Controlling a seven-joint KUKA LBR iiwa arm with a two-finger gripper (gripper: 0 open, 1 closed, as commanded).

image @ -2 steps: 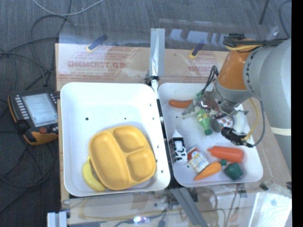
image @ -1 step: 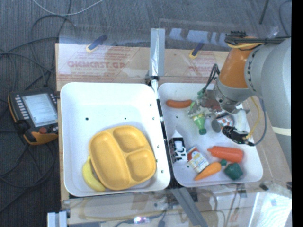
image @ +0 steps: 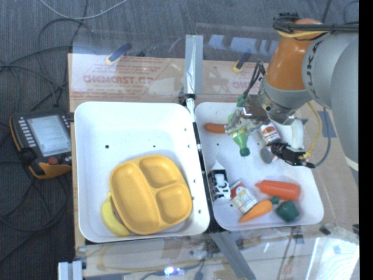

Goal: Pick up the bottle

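My gripper (image: pixel 243 121) is over the upper middle of the right bin (image: pixel 315 212), below the orange wrist band. It is shut on a green bottle (image: pixel 239 137), which hangs tilted between the fingers with its green cap pointing down toward the bin floor. Just to its right lies a second bottle with a red and white label (image: pixel 269 135). A small bottle with an orange label (image: pixel 245 198) lies near the bin's front.
The right bin also holds an orange sausage-like piece (image: pixel 214 128), a black and white item (image: pixel 220 184), a carrot (image: pixel 256 210), a red vegetable (image: pixel 279 188) and a green piece (image: pixel 287 211). In the left bin (image: pixel 93 127) sit a yellow divided plate (image: pixel 152 194) and a banana (image: pixel 112 217).
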